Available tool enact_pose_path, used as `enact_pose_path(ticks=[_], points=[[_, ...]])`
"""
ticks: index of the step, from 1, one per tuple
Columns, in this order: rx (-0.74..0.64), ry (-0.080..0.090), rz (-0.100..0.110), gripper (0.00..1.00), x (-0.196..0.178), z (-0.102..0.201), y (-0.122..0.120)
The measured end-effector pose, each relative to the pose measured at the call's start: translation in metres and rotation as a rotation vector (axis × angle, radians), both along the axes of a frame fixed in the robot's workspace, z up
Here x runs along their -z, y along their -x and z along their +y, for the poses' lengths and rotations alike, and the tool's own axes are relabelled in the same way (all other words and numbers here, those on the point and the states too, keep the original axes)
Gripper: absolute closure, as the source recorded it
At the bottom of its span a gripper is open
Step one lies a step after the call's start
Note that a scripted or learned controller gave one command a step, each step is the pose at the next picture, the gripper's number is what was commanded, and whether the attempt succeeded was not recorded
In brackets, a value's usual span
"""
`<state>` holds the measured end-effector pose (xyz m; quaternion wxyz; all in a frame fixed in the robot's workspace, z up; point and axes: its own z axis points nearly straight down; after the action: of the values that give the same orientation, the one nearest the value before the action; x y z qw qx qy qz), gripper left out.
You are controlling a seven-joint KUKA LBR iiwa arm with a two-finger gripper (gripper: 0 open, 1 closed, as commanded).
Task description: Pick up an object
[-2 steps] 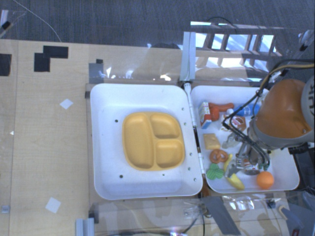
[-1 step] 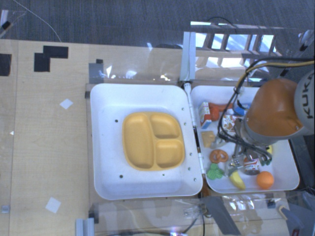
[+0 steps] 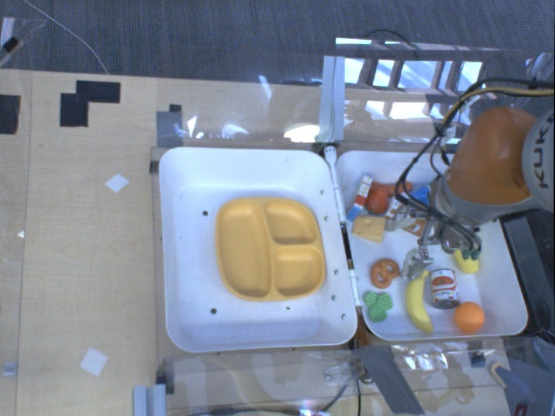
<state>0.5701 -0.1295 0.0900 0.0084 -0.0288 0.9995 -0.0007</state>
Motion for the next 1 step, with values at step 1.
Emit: enact_pose_path(ticks=[1], points=[[0.183, -0.003, 0.004, 0.00, 0.0016, -0.0204, -0.0617]])
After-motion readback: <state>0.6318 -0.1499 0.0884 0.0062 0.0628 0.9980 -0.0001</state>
